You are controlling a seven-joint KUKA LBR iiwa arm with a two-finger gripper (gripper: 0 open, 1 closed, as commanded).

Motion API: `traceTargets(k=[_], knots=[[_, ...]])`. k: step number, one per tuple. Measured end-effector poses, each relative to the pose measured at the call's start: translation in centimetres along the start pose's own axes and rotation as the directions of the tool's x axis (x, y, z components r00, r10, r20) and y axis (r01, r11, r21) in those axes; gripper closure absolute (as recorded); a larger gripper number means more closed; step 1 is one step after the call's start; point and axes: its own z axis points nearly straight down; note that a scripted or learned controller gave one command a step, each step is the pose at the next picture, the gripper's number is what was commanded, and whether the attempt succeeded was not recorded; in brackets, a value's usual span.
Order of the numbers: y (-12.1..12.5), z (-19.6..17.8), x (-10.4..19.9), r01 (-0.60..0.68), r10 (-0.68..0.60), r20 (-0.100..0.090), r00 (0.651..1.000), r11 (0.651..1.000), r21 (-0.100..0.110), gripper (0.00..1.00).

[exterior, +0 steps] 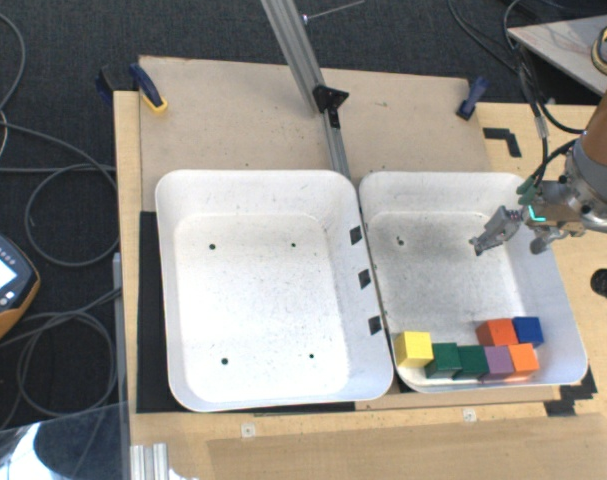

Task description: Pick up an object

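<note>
White plastic forms both bins on the tabletop (283,103). The right bin (453,198) holds a cluster of small blocks along its near edge: a yellow block (415,347), two green blocks (458,359), a purple block (499,360), two orange blocks (510,345) and a blue block (528,329), touching one another. The end effector (491,236) hangs above the right bin's far right part, well apart from the blocks; whether its fingers are apart or together cannot be told. No writing is readable.
</note>
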Motion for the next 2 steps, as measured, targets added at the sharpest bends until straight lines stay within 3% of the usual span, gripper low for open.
traceTargets(k=[1,2], knots=[[0.0,-0.2,0.0,0.000,0.000,0.001,1.000,1.000,-0.005,0.00],[-0.6,4.4,-0.6,-0.001,0.001,0.001,1.000,1.000,0.000,0.00]])
